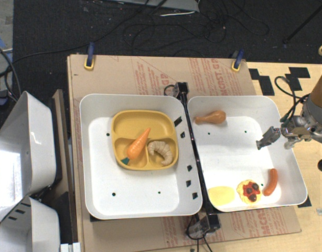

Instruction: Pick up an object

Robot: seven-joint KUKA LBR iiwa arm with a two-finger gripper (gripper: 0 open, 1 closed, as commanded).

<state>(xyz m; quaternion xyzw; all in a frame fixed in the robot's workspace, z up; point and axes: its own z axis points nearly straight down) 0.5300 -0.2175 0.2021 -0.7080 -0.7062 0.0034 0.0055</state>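
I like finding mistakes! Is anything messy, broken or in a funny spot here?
Nothing stands out. The carrot and the shrimp lie inside the yellow plate. The drumstick, sausage, little pizza and yellow slice lie flat in the right bin.

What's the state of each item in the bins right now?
yellow divided plate: flat in left bin, holds two items
toy carrot: lying across the plate's divider
toy shrimp: lying in a plate compartment
toy drumstick: lying loose, right bin
toy sausage: lying loose
pizza slice: flat
yellow disc: flat
gripper: over right bin, holding nothing
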